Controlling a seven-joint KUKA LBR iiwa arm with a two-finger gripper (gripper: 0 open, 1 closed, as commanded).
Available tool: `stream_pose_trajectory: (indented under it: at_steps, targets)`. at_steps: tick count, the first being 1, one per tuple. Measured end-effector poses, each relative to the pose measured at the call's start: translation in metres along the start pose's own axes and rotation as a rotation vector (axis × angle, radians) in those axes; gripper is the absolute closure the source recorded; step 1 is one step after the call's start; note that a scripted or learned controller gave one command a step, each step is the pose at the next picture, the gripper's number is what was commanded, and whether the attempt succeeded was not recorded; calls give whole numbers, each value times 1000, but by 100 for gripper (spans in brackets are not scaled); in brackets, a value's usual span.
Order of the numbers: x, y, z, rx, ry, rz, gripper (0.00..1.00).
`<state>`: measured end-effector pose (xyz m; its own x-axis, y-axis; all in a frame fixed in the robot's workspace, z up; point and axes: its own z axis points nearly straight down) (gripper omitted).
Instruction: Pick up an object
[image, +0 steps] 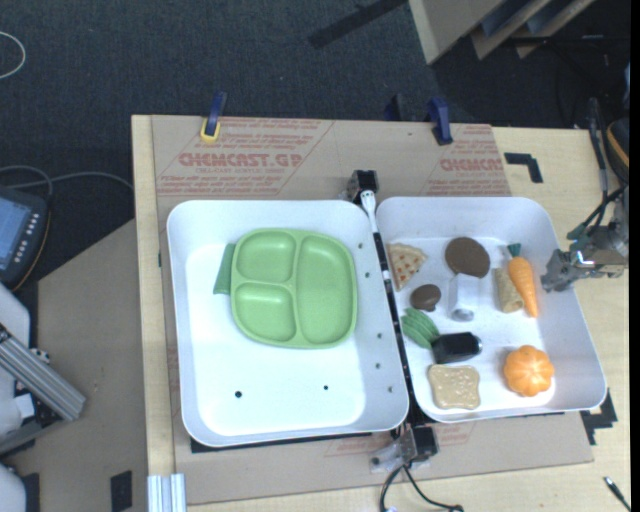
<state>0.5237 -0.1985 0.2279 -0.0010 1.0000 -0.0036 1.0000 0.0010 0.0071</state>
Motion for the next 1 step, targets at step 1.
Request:
stream_pose_trajectory:
  at_steps: [1]
  targets:
    - [44, 7, 5, 8, 6, -4, 100]
